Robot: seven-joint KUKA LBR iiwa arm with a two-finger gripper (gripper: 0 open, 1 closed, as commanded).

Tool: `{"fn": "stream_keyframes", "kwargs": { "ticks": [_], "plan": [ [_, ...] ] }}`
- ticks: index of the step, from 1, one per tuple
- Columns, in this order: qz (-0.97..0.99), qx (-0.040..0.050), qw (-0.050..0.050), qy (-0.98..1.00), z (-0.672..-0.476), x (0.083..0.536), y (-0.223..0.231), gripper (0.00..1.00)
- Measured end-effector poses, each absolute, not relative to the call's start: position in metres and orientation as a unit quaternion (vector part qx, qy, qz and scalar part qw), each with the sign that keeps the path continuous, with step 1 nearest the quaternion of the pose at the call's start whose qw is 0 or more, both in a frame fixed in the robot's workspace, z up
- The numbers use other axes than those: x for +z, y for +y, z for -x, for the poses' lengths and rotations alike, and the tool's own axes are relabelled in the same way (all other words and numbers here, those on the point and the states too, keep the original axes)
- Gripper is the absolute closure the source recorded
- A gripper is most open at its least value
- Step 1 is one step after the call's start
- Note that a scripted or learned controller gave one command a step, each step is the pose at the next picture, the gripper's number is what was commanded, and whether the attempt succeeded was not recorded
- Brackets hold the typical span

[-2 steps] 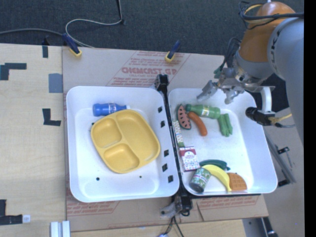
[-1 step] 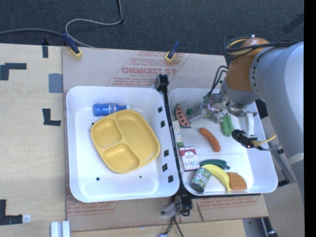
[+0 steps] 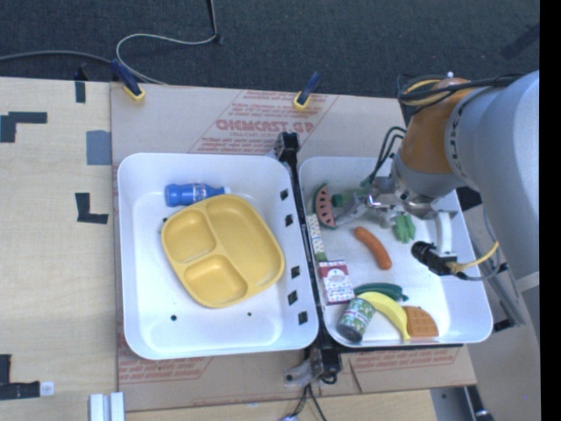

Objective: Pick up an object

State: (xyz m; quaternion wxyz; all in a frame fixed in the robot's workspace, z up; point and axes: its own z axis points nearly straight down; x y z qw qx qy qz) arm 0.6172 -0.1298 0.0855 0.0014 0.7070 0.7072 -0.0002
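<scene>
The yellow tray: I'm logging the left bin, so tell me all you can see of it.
The yellow tray looks like glossy plastic, rounded, with three compartments. It lies flat and face up, turned at a slant, in the left bin. A blue bottle lies on its side at the tray's far edge.

Bench [image 3: 53, 261] carries a cardboard sheet [image 3: 263, 121] (two yellow clamps [image 3: 307, 90] at its far edge); two white bins [image 3: 145, 323] rest on it, side by side.
</scene>
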Motion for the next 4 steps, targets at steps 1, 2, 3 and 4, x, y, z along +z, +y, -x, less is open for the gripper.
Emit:
{"fn": "stream_keyframes", "kwargs": {
  "ticks": [1,2,3,4],
  "plan": [
    [-0.707,-0.0001,0.002,0.707,-0.599,0.086,-0.122,0.00],
    [-0.707,0.0001,0.002,0.707,-0.599,0.095,-0.122,1.00],
    [-0.707,-0.0001,0.001,0.708,-0.585,0.218,-0.094,1.00],
    [-0.707,-0.0004,0.000,0.708,-0.585,0.218,-0.095,0.00]
  ]
}}
